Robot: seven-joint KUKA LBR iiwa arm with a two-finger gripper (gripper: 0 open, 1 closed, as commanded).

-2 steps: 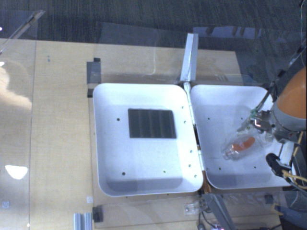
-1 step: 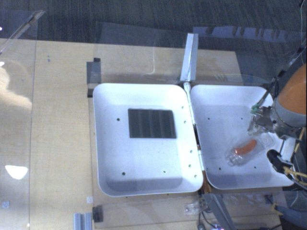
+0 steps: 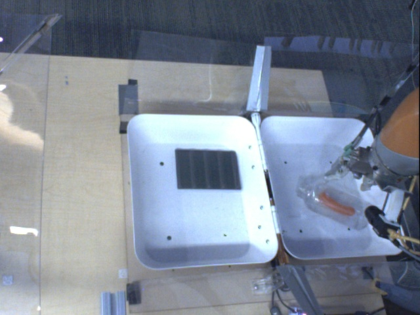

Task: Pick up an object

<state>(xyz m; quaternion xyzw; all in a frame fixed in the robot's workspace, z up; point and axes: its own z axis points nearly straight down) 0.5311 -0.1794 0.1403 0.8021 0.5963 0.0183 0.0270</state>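
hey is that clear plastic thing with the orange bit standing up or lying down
Lying down. The clear plastic item rests flat on the floor of the right bin, its orange part stretched sideways along the floor.

One camera looks down on the bench from above at a slant. It sits far enough back to take in both bins whole, the left bin near the frame's middle and the right bin toward the right edge, with dark floor across the top. The arm enters from the right, cut off by the frame.
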